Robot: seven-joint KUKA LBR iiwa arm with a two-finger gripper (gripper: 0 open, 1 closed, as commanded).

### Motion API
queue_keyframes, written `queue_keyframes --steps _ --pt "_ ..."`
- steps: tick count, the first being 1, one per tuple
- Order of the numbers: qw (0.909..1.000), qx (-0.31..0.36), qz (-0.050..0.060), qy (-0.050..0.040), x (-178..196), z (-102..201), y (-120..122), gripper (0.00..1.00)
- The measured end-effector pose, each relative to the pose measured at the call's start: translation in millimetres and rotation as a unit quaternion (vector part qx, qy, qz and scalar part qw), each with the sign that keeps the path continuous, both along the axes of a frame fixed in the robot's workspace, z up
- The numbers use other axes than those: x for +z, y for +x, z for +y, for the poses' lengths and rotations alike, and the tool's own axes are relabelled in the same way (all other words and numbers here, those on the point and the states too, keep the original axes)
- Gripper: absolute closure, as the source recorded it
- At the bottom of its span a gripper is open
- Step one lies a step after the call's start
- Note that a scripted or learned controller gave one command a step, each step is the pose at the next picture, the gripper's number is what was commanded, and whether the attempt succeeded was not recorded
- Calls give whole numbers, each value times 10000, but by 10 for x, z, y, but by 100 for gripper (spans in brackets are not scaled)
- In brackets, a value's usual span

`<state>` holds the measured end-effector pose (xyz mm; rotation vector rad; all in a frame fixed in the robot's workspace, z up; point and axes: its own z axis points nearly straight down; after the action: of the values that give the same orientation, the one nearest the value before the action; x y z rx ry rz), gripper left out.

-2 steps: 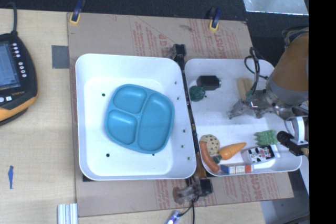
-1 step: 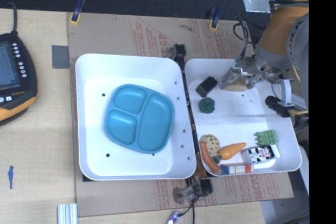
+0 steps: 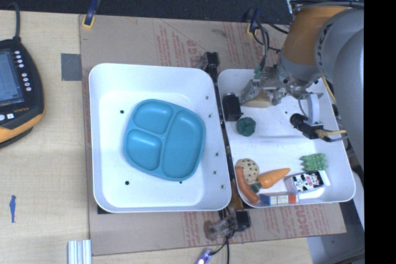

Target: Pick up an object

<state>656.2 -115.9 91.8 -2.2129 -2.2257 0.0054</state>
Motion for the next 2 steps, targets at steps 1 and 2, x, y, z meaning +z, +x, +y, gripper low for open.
queue_keyframes --steps 1,2 --pt "10000 -18 -6 -44 12 176 -3 0" --pt "10000 -20 -7 -41 12 175 -3 0"
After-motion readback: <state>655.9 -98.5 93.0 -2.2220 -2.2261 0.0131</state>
